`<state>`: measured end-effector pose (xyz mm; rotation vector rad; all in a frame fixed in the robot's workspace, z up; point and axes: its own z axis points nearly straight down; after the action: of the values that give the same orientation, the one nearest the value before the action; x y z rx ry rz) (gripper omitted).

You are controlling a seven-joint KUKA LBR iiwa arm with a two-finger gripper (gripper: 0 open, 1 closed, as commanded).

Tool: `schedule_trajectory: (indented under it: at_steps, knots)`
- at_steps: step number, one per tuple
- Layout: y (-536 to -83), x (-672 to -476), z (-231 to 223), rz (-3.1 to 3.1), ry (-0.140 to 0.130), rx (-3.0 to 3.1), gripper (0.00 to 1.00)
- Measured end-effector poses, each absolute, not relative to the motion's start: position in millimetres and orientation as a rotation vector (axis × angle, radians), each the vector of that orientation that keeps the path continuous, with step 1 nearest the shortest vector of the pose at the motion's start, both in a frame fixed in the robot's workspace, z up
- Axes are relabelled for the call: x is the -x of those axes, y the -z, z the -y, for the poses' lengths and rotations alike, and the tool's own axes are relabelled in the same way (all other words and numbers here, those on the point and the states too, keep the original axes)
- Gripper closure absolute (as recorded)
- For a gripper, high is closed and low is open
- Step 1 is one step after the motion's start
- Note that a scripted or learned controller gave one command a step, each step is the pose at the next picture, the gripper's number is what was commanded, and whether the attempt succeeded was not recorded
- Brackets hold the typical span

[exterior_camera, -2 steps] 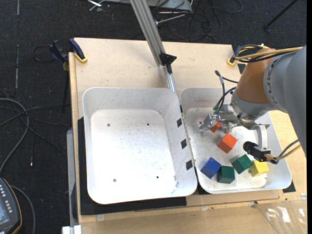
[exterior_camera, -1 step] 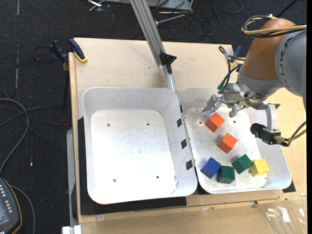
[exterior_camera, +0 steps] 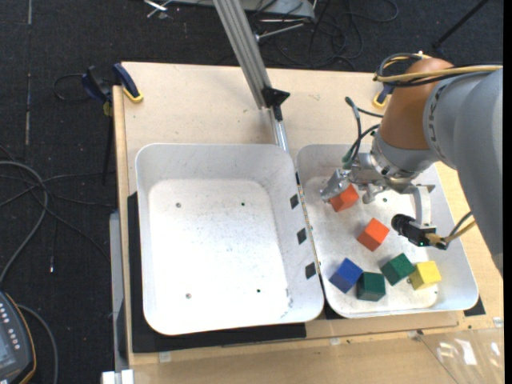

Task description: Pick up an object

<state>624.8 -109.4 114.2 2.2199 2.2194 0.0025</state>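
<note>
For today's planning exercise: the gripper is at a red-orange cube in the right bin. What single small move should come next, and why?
Probably a short, straight lift. The two-finger gripper appears shut on the red-orange cube, near the upper left of the right white bin. The orange cube and blue cube lie apart, nearer the camera, so rising should disturb nothing and would test the grip.

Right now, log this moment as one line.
gripper: shut on red block | right bin: orange, blue, two green, yellow blocks loose | step: pick under way
</note>
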Motion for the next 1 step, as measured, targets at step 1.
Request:
schedule_trajectory:
  at_steps: [1]
  knots:
    - [-121.5,-624.6,109.5,-2.223,0.000,-2.218,1.00]
